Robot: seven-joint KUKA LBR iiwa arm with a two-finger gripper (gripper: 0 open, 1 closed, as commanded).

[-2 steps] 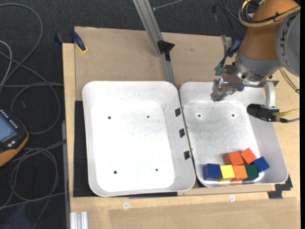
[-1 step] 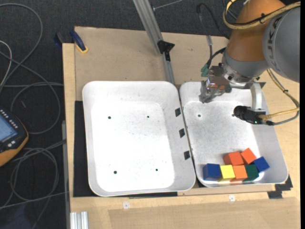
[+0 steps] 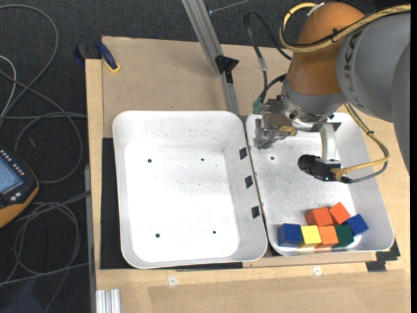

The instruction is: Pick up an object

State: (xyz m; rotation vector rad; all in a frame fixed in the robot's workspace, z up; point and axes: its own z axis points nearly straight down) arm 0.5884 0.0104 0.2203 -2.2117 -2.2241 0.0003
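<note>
Several coloured blocks lie bunched at the near end of the right bin (image 3: 371, 194): a blue block (image 3: 289, 233), a yellow block (image 3: 311, 235), orange blocks (image 3: 328, 215), a green block (image 3: 344, 235) and another blue block (image 3: 357, 224). My gripper (image 3: 266, 137) hangs over the far left part of the right bin, close to the wall shared with the left bin. It is well away from the blocks, and nothing shows between its fingers.
The left bin (image 3: 130, 194) stands beside the right one, with small black clips (image 3: 248, 181) on the shared wall. A slanted metal pole (image 3: 208, 38) rises behind the bins. Cables and a handheld device (image 3: 13, 181) lie on the floor at left.
</note>
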